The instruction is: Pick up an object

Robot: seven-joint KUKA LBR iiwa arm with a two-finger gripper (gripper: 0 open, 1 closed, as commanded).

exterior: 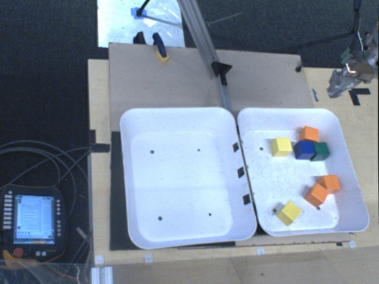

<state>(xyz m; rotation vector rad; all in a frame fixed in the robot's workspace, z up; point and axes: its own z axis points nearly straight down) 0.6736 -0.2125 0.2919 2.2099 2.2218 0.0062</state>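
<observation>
Two shallow white bins are seen side by side on the counter (177,81). The left bin (133,218) occupies the centre of the camera view, and the right bin (349,218) lies at its 3 o'clock, their inner rims touching.

All the blocks are found in the right bin. A yellow block (281,147) is placed toward the bin's 11 o'clock. At that block's 3 o'clock a tight cluster is formed by an orange block (308,134), a blue block (304,150) and a green block (321,151); the blue and green blocks are pressed together, with the orange one just above them at 12 o'clock. Toward the bin's 5 o'clock two more orange blocks (323,190) are seen touching each other. A second yellow block (289,213) is set at the bin's 6 o'clock, tilted diagonally.

The end effector (340,87) is seen at the view's 2 o'clock, outside the right bin and above the counter's far corner, well apart from every block. Nothing is seen held in it. Whether it is wide or narrow cannot be told, since it is small and blurred.

A handheld control pendant (32,220) with a lit screen is seen at the view's 8 o'clock, off the counter, with cables looped around it.
</observation>
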